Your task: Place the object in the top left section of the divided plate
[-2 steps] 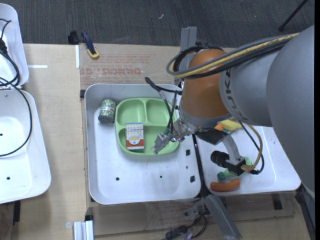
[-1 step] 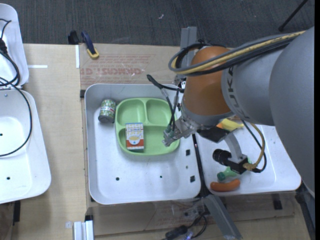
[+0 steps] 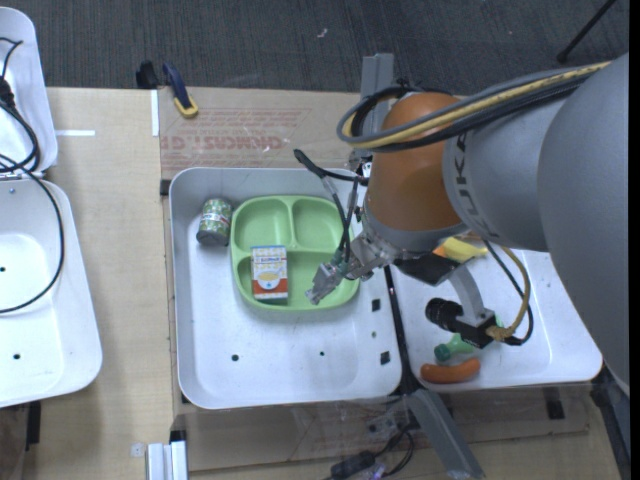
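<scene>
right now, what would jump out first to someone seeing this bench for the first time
The big grey arm with its orange band fills the right side, its hand low over the right edge of the green plate in the left bin. A small box lies in the plate's lower left section and a can sits just left of the plate. A carrot lies in the right bin.

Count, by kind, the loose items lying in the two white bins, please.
Divided plate: 1
Small box: 1
Can: 1
Toy vegetables, orange one and green one: 2
Total: 5
</scene>
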Action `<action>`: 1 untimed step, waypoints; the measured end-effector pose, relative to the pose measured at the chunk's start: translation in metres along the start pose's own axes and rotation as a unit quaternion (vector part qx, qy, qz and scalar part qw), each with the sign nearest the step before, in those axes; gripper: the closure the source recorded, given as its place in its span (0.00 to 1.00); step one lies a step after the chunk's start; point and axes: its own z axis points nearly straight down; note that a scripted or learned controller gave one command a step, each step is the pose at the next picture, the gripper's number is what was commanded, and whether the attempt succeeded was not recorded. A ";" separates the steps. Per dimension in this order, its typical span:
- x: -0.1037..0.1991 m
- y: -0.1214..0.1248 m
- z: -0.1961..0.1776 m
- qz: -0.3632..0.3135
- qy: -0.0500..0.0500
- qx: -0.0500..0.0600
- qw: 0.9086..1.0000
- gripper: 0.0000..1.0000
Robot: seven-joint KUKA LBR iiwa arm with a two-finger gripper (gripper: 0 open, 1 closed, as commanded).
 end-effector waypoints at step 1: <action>-0.002 0.000 -0.008 0.003 0.000 0.001 1.000 1.00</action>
